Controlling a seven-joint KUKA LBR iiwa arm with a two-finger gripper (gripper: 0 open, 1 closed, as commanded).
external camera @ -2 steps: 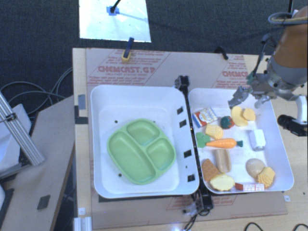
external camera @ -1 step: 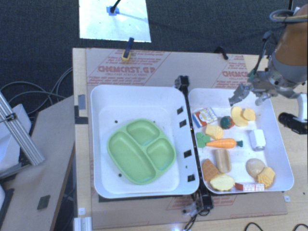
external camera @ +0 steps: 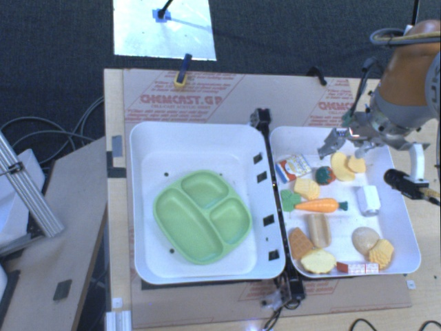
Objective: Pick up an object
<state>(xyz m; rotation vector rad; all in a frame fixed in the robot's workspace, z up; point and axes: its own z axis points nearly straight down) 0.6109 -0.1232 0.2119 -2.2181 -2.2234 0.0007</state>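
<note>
Gripper point(external camera: 349, 141) hangs over the far end of the right bin point(external camera: 411, 240), can't tell how its fingers are set from up here; left bin point(external camera: 148, 150) just has the green divided plate point(external camera: 201, 216) in it; right bin's full of toy food, carrot point(external camera: 318, 205) in the middle, hot dog bun point(external camera: 318, 229) below it, yellow pieces point(external camera: 342, 166) just beside the gripper, small green ball point(external camera: 323, 174) next to those.

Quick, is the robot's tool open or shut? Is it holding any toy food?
Tool: cannot be told; it hangs above the right bin, nothing seen held.
</note>
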